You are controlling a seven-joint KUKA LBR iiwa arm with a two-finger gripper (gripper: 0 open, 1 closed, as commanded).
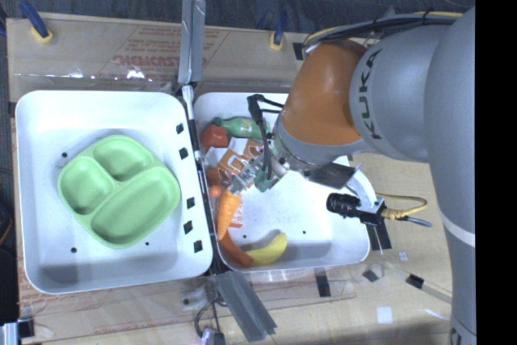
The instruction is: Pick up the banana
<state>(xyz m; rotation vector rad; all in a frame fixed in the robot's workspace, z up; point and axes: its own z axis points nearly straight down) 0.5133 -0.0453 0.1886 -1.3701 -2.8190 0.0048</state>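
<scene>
The banana [269, 249], curved and smooth yellow, is found at the near wall of the right bin [347, 250], beside a carrot [229, 213]. The gripper [260, 174] is poised above; its jaw state cannot be told. A green sectioned plate [119, 189] occupies the left bin [40, 254]; wooden bench [81, 44], dark floor beyond.

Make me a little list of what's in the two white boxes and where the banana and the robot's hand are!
left bin: holds a green divided plate
right bin: holds a pile of toy food
banana: lying near the front edge of the right bin, next to a carrot
gripper: over the right bin's left side, above the food pile, apart from the banana
banana picked up: not yet
</scene>
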